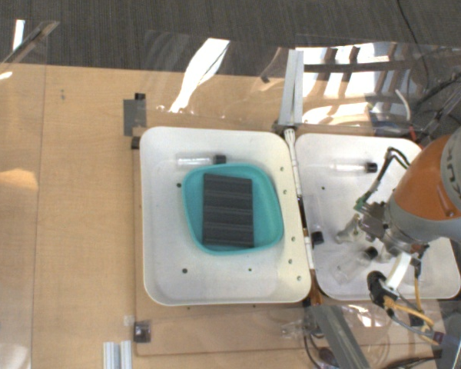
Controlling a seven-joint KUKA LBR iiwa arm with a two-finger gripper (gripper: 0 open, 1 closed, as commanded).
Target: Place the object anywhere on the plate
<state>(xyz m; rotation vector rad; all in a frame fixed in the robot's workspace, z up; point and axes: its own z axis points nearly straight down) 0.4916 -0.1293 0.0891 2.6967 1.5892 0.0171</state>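
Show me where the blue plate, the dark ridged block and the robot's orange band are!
teal plate [270, 210], camera view, on its bare right rim.
dark ridged block [229, 210], camera view, its middle.
orange band [426, 179], camera view, its upper face.

No text, label, brand, number or sign is showing legibly on anything across the bench and its surroundings.

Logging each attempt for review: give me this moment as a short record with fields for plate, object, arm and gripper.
plate: teal rounded plate, in the left white bin
object: dark ribbed rectangular block, lying flat on the plate
arm: grey arm with orange band, over the right white bin
gripper: two-finger gripper, low over the right bin, apart from the block
task state: block rests on plate
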